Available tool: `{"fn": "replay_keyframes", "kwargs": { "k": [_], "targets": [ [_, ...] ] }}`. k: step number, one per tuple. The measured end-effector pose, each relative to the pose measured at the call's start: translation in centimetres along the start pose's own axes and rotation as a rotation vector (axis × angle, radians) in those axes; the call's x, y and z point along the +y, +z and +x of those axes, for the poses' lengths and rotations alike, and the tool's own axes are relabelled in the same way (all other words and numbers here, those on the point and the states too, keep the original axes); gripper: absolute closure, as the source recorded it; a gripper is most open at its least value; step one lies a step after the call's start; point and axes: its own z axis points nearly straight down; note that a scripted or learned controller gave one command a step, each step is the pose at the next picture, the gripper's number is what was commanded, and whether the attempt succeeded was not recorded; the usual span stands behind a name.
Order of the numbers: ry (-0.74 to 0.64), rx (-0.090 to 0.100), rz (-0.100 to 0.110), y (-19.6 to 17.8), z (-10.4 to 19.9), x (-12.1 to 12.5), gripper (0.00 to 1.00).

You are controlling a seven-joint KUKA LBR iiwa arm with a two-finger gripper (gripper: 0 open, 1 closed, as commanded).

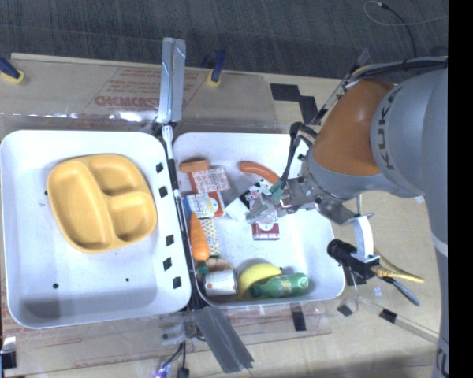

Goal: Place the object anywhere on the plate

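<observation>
A yellow divided plate (pixel 101 201) lies in the left white bin (pixel 31 290). The right bin (pixel 315 270) holds several items. My gripper (pixel 260 201) hangs low over the middle of that bin, reaching in from the right. A small red and white carton (pixel 266 229) lies just below it, close to the tip. Whether the gripper touches the carton is hidden by the wrist.
Around the gripper lie an orange sausage (pixel 258 169), a red snack box (pixel 210 181), a juice carton (pixel 203 206), a carrot (pixel 199 240), a banana (pixel 257 275) and a green bottle (pixel 282 285). A metal divider (pixel 172 85) stands between the bins.
</observation>
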Motion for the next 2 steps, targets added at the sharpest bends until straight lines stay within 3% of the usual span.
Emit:
{"fn": "replay_keyframes", "kwargs": {
  "k": [1, 2],
  "targets": [
    [-0.056, 0.002, 0.002, -6.0, 5.0, 5.2, 1.0],
    [-0.016, 0.001, 0.006, -0.7, 11.6, 4.6, 1.0]
  ]
}}
